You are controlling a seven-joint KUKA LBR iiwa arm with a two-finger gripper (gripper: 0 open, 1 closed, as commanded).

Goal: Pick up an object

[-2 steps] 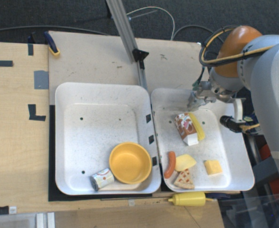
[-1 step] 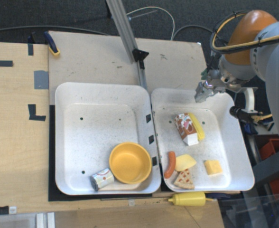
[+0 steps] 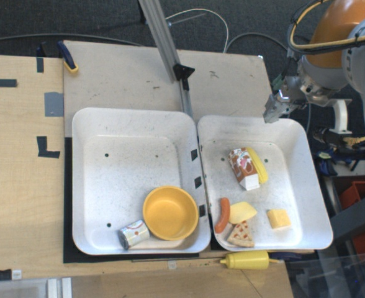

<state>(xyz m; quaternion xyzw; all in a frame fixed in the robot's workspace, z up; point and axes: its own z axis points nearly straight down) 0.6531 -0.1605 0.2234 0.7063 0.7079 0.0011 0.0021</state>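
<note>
My arm [image 3: 334,23] runs off the right edge of the picture, so most of it is cut away. My gripper [image 3: 275,108] hangs over the far rim of the right bin [image 3: 306,166], too small and blurred to read its fingers. The yellow bowl [image 3: 170,212] hides part of the small can [image 3: 133,234] beside it

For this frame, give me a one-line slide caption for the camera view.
Gripper hovers above the right bin's far rim; toy food lies inside, yellow bowl and can in the left bin.

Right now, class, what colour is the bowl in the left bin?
The bowl is yellow-orange, seen best in the camera view, beside a small can.
</note>
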